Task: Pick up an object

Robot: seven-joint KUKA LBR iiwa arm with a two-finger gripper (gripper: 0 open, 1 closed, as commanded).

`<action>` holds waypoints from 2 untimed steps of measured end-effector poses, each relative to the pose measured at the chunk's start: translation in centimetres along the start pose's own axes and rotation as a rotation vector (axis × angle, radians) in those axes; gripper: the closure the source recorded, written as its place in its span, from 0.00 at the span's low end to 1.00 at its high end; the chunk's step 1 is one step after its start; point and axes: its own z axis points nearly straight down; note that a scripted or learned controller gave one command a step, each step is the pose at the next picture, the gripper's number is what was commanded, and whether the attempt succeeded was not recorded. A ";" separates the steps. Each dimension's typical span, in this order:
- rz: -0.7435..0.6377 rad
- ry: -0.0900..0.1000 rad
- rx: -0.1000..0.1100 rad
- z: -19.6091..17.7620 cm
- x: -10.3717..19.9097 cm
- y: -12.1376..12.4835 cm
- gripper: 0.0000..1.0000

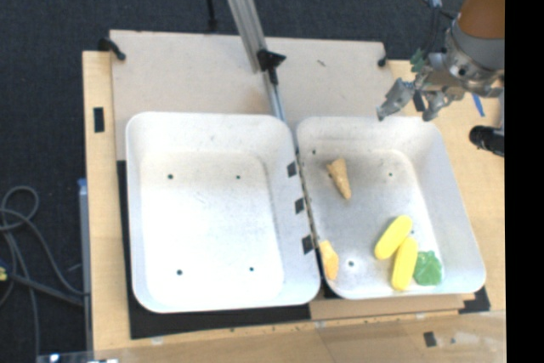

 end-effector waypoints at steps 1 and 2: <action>-0.001 -0.002 0.001 0.0 -0.1 0.0 0.00; 0.000 -0.001 0.006 6.2 0.1 0.3 0.00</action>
